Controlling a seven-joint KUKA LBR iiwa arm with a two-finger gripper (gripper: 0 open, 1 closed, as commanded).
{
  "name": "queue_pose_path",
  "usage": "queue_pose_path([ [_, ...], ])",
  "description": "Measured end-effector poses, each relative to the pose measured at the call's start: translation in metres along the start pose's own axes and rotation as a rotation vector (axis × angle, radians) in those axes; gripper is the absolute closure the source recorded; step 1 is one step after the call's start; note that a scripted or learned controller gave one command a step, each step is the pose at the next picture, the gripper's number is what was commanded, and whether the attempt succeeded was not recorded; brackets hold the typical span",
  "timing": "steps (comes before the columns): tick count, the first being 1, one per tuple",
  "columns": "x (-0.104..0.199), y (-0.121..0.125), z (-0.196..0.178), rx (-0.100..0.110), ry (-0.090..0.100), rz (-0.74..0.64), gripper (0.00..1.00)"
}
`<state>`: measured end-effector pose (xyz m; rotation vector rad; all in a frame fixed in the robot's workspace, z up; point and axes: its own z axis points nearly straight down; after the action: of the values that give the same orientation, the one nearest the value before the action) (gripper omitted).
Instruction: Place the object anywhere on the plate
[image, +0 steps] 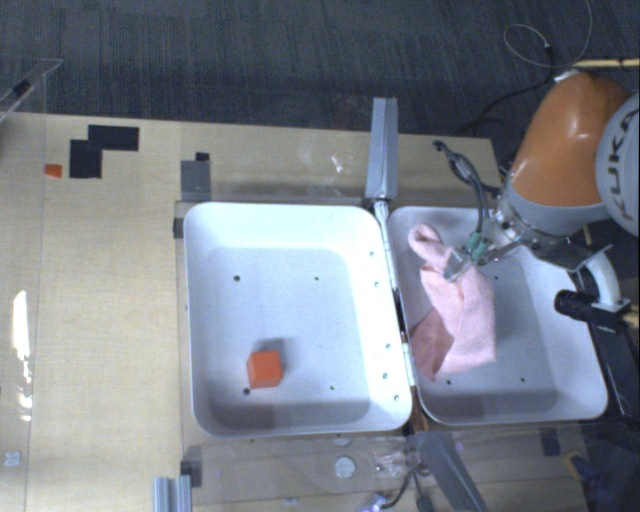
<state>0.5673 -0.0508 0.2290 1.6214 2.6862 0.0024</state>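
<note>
Cloth: pink cloth (455, 315) lies in the right bin (575, 395), centre-right of frame, draped from the bin's upper left down toward its middle; lower left corner folded, darker pink.
Cloth vs gripper: gripper (470, 255) sits at the cloth's upper right part, right over its top edge. Looks like it touches or pinches fabric there, but too small & blurred to be sure.
Gripper state: can't tell if apart or together; tip is a small dark/teal shape against the pink.
Arm: grey w/ orange band (570, 140), comes in from upper right of frame, wrist above the right bin's upper right area. Black cable loops nr the arm, upper right.
Left bin: left bin (215, 235), centre of frame, holds 1 orange block (265, 369) in its lower left part, apart from the walls. A few small dark dots on the floor.
Right bin: holds the cloth; its right half shows bare white floor.
Bins: 2, side by side, touching along a metal divider (381, 150) that runs up toward top centre.
Bench: tan surface (100, 330); black L-shaped marker (100, 148) & small orange square (53, 171) at upper left.
</note>
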Motion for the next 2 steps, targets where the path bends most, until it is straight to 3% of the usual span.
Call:
queue_pose_path([
  [2,0.080,0.067,0.000,-0.004,-0.001,-0.804,1.00],
])
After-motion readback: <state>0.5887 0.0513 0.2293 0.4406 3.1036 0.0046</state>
